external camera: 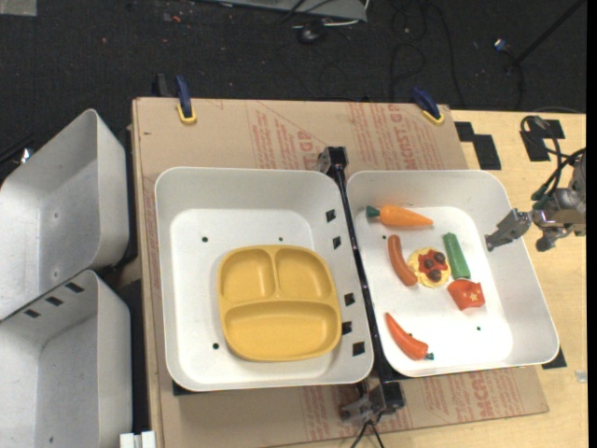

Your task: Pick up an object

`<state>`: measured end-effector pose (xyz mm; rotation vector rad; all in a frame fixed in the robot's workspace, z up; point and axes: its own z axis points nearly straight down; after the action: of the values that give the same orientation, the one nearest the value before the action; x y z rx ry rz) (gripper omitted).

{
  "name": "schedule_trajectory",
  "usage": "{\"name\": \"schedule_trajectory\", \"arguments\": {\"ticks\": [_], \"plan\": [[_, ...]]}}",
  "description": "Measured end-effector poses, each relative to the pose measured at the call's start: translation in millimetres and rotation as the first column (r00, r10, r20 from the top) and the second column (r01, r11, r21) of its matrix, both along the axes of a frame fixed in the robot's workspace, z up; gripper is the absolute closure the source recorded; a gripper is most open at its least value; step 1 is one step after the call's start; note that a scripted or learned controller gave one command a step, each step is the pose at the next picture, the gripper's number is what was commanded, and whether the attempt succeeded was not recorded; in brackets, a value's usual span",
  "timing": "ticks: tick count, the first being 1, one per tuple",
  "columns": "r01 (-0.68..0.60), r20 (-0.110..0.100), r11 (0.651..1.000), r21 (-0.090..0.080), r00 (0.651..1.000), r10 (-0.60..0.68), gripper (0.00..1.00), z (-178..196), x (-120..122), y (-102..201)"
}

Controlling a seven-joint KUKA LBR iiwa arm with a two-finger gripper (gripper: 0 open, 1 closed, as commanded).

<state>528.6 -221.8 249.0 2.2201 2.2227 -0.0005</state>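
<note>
The right white bin (522,343) holds several toy foods. An orange carrot (404,217) lies at the back. A brown sausage (402,260), a small round pizza (432,267) and a green vegetable (456,255) sit mid-bin. A red strawberry-like piece (466,294) lies to their right, and a red chilli (406,336) lies at the front. My gripper (520,235) hovers over the bin's right rim, to the right of the green vegetable. It is open with nothing between its fingers.
The left white bin (182,250) carries a yellow divided plate (278,301). A black divider (349,250) runs between the two bins. Two more white bins (56,250) stand off the bench at far left. Cables hang near the arm at right.
</note>
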Motion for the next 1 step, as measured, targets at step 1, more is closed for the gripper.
{"name": "schedule_trajectory", "arguments": {"ticks": [1], "plan": [[0.002,-0.005,1.0,0.002,1.0,-0.002,0.0,-64.0,1.6,0.5]]}}
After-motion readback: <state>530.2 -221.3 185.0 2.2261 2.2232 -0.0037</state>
